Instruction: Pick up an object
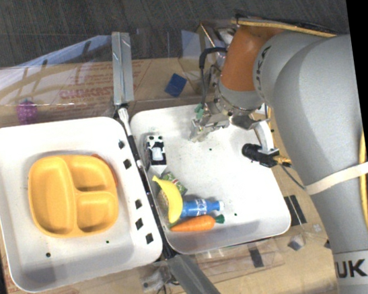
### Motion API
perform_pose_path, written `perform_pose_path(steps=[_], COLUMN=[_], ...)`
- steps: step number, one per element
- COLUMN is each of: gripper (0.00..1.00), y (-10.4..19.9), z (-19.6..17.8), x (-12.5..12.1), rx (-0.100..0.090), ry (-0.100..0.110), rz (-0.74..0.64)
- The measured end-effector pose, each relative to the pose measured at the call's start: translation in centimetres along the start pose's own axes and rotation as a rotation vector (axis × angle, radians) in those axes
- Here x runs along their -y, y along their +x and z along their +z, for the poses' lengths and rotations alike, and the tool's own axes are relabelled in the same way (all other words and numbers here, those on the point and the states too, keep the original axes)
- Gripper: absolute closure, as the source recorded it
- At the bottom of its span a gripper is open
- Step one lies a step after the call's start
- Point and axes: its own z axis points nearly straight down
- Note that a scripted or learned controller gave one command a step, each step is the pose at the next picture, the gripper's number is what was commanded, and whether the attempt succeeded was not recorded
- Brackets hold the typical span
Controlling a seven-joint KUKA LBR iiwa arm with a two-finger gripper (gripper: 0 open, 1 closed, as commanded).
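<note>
Well below-left of the gripper (203,128) lies the banana (169,198).

Grey arm (317,124) bent low, gripper (203,128) pointing down.

Glossy plastic tray (73,192) — matt bins (24,267).

Both bins (263,223) were white. The divided tray (73,192) was yellow-orange, the banana (171,199) yellow, the carrot (193,225) orange, the bottle (201,208) blue.
</note>
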Motion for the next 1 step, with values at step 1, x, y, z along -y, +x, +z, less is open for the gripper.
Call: perform_pose_path(steps=[1], gripper=[1.0], y=[8.19], z=[1.08], x=[-0.61], rx=[0.004], ry=[0.001], rz=[-0.184])
